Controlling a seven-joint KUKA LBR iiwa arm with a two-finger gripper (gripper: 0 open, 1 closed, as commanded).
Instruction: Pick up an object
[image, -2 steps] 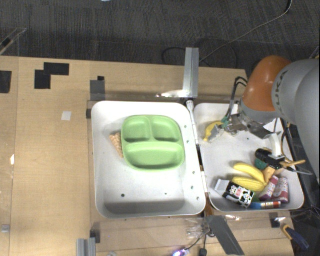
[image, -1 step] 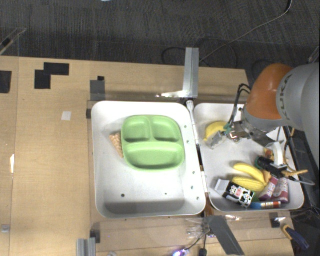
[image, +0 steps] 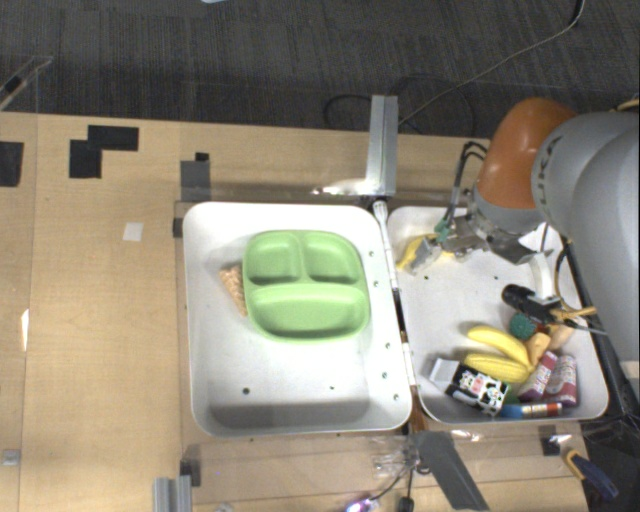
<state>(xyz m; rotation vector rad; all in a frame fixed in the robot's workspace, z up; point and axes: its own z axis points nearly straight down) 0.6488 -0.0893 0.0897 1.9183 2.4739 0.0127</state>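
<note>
The likeliest failure was a glancing grab. The small yellow curved object (image: 415, 252) lay close to the left wall of the right shallow white bin (image: 440, 330), near the upper corner, so a descent could have nudged it against the wall or caught only its tip. The two-finger gripper (image: 450, 238) sat low just beside that object, possibly touching its right end, though the view was too small to settle that. Whether the fingers stood apart or together could not be told, and nothing was visibly held between them. The other graspable things, two ripe yellow bananas (image: 497, 355) among them, were heaped well apart, at the bin's lower right.
</note>
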